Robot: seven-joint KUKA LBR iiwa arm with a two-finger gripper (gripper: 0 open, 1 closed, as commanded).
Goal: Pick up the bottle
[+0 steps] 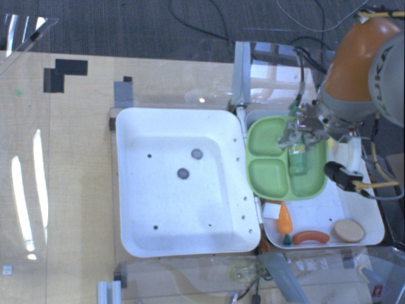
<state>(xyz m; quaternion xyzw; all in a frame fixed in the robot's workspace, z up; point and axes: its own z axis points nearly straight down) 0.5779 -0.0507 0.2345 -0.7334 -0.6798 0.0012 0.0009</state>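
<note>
Wood-toned surface (pixel 69 189) is seen carrying two shallow white bins side by side. The left bin (pixel 158 227) is the larger in view, its floor marked with small dark dots. The right bin (pixel 373 230) is largely covered by the arm (pixel 370 62), grey with an orange band, which is reached in from the right.

A green divided tray (pixel 269 173) is lying in the right bin against the edge shared with the left bin. Toward the near end of that bin a round tan piece (pixel 348 230), a red sausage-shaped toy (pixel 311 237) and an orange carrot-shaped toy (pixel 285 218) are set well apart from the tray's centre.

The bottle (pixel 298 160), pale green and translucent, is seen standing or leaning over the tray's right-hand compartment, directly beneath the tool (pixel 297 133). Whether the tool is open, closed, or clamped on the bottle's top cannot be told; the bottle's neck is hidden by the tool's body.

A slip is judged the main risk: a smooth, narrow neck may slide out on lifting if it is caught off-centre. The light tray could also be dragged or tipped if its rim is touched.
</note>
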